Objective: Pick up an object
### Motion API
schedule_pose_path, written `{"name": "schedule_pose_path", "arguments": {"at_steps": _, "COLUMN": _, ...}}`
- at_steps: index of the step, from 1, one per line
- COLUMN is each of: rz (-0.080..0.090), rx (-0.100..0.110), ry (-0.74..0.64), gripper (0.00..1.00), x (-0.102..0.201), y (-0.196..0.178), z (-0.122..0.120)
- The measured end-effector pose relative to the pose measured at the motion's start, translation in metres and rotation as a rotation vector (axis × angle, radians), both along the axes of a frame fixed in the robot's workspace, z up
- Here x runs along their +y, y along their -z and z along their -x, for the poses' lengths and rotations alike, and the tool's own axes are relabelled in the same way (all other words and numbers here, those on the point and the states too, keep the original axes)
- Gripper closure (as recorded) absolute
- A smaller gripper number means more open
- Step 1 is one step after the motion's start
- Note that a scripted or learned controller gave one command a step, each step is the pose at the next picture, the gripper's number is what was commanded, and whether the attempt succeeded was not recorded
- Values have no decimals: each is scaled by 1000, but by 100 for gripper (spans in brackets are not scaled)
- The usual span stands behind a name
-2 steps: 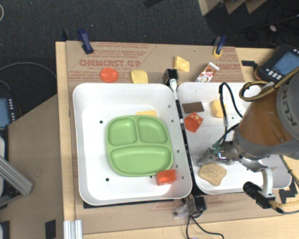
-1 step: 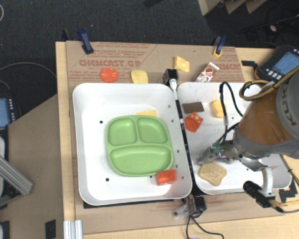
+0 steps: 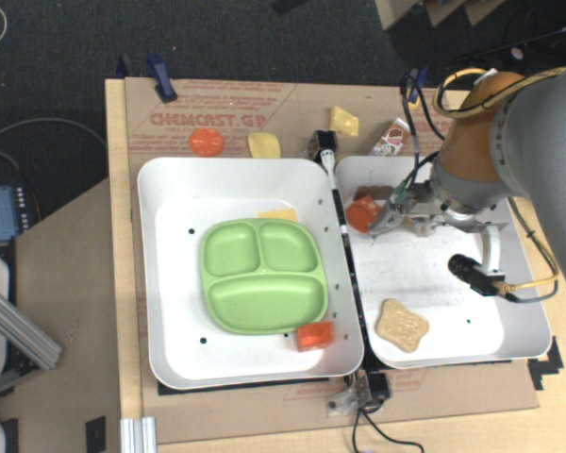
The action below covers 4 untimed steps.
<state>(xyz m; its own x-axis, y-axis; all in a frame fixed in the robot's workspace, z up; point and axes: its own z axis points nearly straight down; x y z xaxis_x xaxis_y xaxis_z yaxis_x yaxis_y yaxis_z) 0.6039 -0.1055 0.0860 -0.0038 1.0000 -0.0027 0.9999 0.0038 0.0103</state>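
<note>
In the right bin [image 3: 509,338], a red-orange rounded object [image 3: 360,215] lies at the far left corner. My gripper [image 3: 389,217] hangs low just to its right, touching or almost touching it. A tan biscuit-shaped piece [image 3: 401,326] rests near the same bin's front edge. The left bin [image 3: 160,253] holds a green divided plate [image 3: 262,276], with a small orange block [image 3: 314,335] at the plate's front right and a pale yellow slice [image 3: 277,215] behind it.
On the cardboard behind the bins lie an orange disc [image 3: 206,142], a yellow lump [image 3: 263,145], a yellow wedge [image 3: 343,121], a small printed packet [image 3: 391,140] and a black clip [image 3: 323,144]. The ridge between the bins runs just left of the gripper.
</note>
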Motion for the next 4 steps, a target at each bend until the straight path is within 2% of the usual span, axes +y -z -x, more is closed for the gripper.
{"name": "schedule_pose_path", "arguments": {"at_steps": 1, "rz": -4, "rx": 23, "ry": 4, "gripper": 0, "x": -4, "y": 2, "z": -62}}
{"name": "schedule_pose_path", "arguments": {"at_steps": 4, "rz": -3, "rx": 21, "ry": 5, "gripper": 0, "x": 13, "y": 2, "z": -61}}
